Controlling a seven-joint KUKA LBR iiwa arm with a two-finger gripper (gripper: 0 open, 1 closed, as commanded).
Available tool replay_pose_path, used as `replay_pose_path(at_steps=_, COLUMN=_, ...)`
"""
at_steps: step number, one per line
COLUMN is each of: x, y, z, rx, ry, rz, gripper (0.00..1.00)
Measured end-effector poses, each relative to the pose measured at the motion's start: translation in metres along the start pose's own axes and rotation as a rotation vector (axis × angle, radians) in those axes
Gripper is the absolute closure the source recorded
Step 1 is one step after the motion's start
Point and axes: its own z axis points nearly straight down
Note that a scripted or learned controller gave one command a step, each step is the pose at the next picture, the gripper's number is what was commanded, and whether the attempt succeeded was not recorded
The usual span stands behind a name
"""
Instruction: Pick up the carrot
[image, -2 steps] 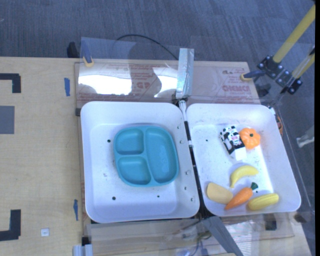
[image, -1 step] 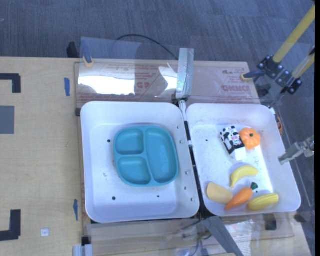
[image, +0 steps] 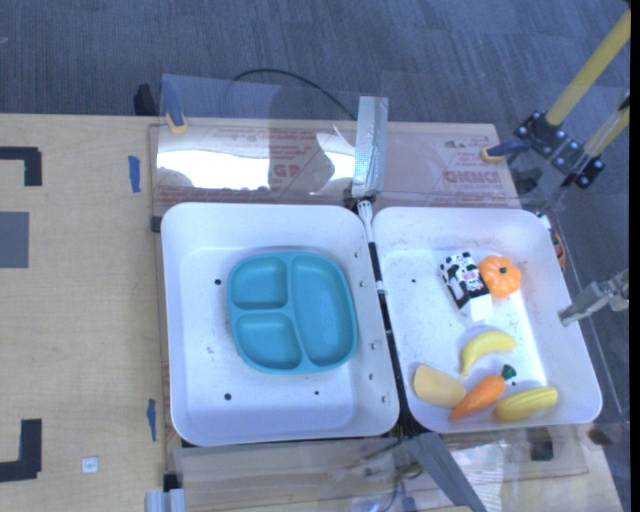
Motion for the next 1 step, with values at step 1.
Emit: replay_pose_path(at_steps=1, x=0.0, y=0.0, z=0.0, rx=0.0, ry=0.0, rz=0.0, gripper=0.0)
